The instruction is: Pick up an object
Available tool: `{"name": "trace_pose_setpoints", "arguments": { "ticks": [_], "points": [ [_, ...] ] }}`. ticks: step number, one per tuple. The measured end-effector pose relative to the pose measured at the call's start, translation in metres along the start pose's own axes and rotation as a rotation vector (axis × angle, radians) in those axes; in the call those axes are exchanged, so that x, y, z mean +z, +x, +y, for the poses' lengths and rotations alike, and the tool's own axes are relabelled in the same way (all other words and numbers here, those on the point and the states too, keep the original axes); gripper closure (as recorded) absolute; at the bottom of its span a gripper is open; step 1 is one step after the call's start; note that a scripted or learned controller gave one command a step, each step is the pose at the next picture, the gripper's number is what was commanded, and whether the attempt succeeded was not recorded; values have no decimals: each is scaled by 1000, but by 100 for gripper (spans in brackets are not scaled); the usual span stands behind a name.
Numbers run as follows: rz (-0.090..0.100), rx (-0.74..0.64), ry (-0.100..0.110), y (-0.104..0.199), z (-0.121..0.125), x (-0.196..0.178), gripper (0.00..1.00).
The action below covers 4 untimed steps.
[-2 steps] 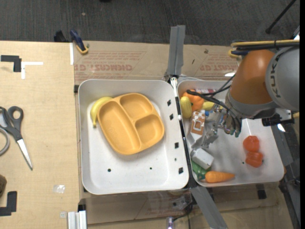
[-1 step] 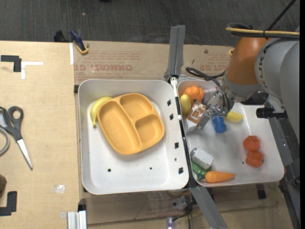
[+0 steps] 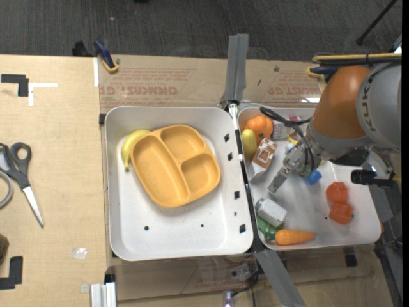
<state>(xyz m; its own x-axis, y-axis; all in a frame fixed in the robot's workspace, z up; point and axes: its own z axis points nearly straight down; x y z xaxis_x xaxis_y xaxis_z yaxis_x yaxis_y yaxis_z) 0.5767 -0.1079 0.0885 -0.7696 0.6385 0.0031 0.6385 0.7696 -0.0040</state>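
Observation:
My gripper hangs low in the middle of the right bin, reaching in from the right under the orange band of the arm. It points down and to the left at bare bin floor. Just to its upper left lies a brown and white packet. A small blue piece sits right beside it on the right. A white box lies a little below it. Nothing shows in its grasp.
The right bin also holds an orange, a yellow fruit, two red pieces and a carrot at the front. The left bin holds a yellow divided plate and a banana. Scissors lie on the bench at left.

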Motion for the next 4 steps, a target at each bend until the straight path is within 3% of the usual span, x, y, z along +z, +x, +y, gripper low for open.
{"name": "trace_pose_setpoints", "arguments": {
  "ticks": [1,2,3,4],
  "points": [
    [23,34,22,-42,37,2,0],
    [0,22,0,-7,2,0,0],
    [0,252,1,-10,25,0,0],
    [-1,424,0,-28,27,0,0]
  ]
}}
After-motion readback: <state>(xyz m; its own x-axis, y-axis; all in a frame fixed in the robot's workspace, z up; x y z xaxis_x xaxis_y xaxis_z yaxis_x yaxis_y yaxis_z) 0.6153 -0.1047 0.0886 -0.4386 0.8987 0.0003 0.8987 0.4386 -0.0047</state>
